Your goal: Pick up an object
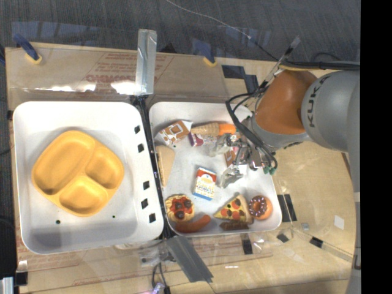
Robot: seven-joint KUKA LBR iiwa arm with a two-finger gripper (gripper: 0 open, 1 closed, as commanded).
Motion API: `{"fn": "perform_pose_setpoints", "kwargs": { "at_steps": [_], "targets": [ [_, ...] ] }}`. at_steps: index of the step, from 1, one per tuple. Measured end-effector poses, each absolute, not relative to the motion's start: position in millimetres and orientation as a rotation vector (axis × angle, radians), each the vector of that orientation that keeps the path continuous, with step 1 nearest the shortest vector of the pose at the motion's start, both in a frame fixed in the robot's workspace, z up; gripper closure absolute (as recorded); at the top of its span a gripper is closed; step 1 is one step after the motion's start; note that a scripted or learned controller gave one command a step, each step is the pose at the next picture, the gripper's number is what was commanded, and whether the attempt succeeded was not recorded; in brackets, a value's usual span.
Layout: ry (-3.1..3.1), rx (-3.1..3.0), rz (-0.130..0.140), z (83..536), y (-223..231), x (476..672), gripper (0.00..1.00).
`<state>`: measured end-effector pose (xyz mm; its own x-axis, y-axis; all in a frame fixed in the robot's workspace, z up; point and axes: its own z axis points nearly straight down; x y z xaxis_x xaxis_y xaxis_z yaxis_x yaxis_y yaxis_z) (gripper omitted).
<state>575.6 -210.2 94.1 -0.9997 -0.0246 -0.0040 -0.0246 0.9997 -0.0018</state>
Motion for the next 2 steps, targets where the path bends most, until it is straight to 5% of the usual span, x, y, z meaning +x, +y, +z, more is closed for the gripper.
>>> {"fn": "perform_pose_setpoints", "kwargs": {
  "at_steps": [1, 2],
  "targets": [
    [3.137, 0.178, 0.001, 92.5, -184.6, 554.3, 0.0],
    [3.116, 0.51, -0.003, 90.3, -131.9, 629.8, 0.0]
  ]
}}
